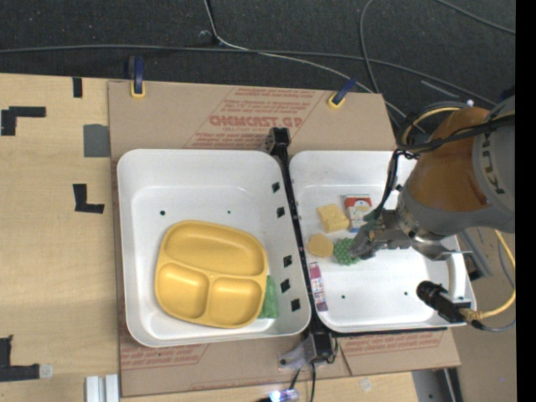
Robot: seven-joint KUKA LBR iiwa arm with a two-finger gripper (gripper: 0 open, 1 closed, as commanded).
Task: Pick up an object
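My gripper (362, 243) reaches in from the right and hangs low in the right bin (377, 308), right at a green bumpy object (345, 252). Whether the green object sits between the fingers is hidden by the wrist. Just left of it lie a tan block (332, 218) and a smaller yellow-tan piece (320, 245). A small red-and-white card (358, 205) lies behind the gripper. A thin pink-and-white packet (316, 285) lies along the bin's left wall.
The left bin (138, 182) holds a yellow divided tray (211, 272) with a green item (269, 298) at its right edge. A black divider (289, 216) runs between the bins. The arm's orange band (444, 166) and cables overhang the right bin's far right.
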